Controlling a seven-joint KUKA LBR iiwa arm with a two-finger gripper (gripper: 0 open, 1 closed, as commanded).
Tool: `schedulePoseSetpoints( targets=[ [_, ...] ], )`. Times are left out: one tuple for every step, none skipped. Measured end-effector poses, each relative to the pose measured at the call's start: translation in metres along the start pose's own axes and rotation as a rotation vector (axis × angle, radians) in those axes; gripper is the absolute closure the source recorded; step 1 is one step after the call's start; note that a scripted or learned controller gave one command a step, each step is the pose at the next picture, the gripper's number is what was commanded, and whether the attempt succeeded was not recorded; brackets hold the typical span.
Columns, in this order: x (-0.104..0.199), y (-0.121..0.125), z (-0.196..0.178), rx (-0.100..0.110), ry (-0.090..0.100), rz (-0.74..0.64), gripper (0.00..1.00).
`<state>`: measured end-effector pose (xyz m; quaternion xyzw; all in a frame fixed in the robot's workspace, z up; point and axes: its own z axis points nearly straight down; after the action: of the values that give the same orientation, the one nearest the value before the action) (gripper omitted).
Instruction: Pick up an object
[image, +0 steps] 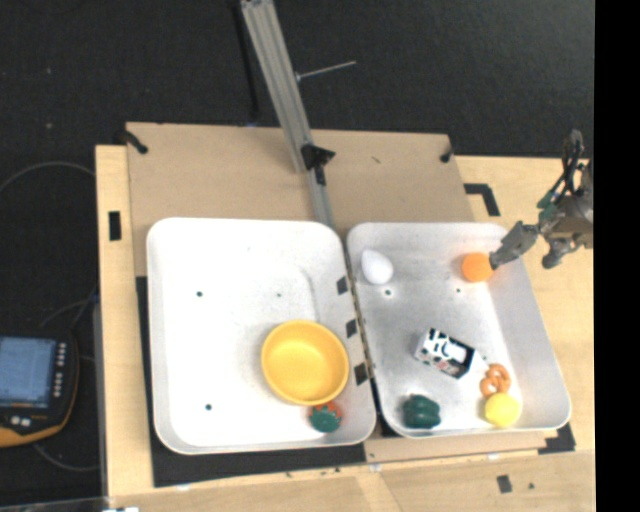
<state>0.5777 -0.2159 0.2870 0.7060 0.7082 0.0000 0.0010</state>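
My gripper (535, 248) hangs over the upper right corner of the right bin (450, 238), open, with nothing between its fingers. One finger (514, 244) reaches close to an orange ball (477, 266) just to its left. In the same bin lie a white egg-shaped object (376, 267), a black and white patterned block (444, 352), a small orange ring (494, 379), a yellow lemon-like fruit (501, 408) and a dark green object (421, 410).
The left bin (220, 290) holds a yellow bowl (305, 361) and a small green and red item (325, 417) at its front edge. A grey metal pole (285, 95) slants in from the top. A handheld control pad (30, 385) lies at far left.
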Motion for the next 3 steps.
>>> schedulePoseSetpoints(
  targets=[
    [0.0, 0.0, 0.0, 0.0, 0.0, 0.0, 0.0],
    [-0.004, -0.001, 0.042, 0.004, 0.0, 0.003, 0.0],
    [-0.007, 0.003, 0.086, 0.005, 0.0, 0.005, 0.0]
  ],
)
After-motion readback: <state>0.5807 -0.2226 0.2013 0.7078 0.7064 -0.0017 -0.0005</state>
